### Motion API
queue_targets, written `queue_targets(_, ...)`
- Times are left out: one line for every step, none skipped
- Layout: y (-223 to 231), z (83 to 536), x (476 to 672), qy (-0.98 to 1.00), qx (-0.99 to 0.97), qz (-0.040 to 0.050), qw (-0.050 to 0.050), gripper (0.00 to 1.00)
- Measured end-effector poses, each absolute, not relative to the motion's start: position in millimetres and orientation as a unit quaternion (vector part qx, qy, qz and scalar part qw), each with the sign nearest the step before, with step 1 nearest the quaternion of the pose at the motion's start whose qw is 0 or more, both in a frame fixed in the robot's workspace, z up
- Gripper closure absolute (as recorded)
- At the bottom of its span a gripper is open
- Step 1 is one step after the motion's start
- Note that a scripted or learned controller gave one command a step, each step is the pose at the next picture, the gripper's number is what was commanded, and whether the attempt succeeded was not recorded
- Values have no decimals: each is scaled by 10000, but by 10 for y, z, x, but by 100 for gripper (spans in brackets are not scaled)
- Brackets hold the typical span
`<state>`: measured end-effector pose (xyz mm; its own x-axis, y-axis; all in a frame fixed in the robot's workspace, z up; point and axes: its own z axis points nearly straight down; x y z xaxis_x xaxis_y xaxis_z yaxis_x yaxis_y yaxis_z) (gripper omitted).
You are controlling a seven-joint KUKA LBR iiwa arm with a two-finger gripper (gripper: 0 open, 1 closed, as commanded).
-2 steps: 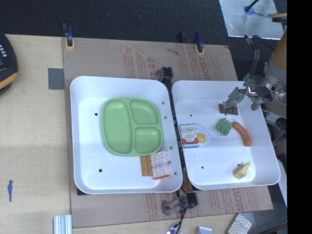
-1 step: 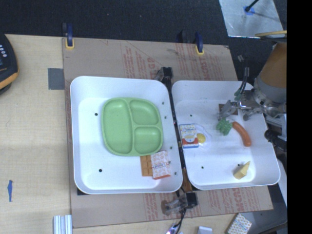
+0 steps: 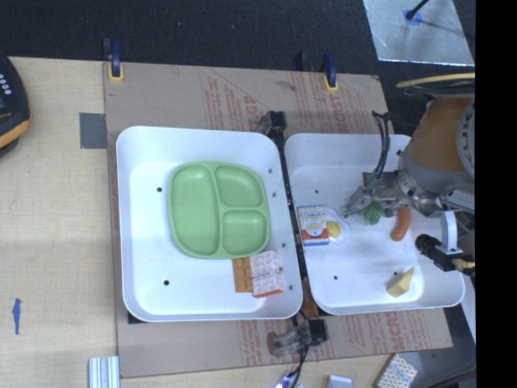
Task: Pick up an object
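On the right side of the bench, the arm (image 3: 440,148) reaches over the right bin (image 3: 347,297), and its gripper (image 3: 367,204) hangs low above the upper middle of that bin. It seems to stand directly over a small green object (image 3: 372,214), which looks like a toy vegetable, but whether the jaws are released or clenched on something cannot be told from this slanted view, because the metal parts and the green object overlap. Just beside the green piece, to the right, lies a small orange-red object (image 3: 400,225), maybe a toy carrot or sausage. A yellow wedge (image 3: 400,282) rests near the lower right corner of the same bin, well apart from the gripper. A small printed carton (image 3: 313,223) lies near the left wall, with a round white and yellow piece (image 3: 333,231) touching it. The left bin (image 3: 137,217) carries a green divided plate (image 3: 218,209) in its middle and a flat snack packet (image 3: 258,274) just below the plate. The gripper is probably placed there because the green object is the chosen target for the pick. The orange-red piece so near could be pushed or caught together with it, so a narrow closing seems necessary.
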<state>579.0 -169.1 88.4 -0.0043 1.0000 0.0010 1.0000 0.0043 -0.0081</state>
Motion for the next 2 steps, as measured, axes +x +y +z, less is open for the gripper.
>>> queue_targets(-2102,1474,6465,-7097,-7045,-11,-46,0)
queue_targets(-1723,1070,5820,-7080,-7062,29,50,0)
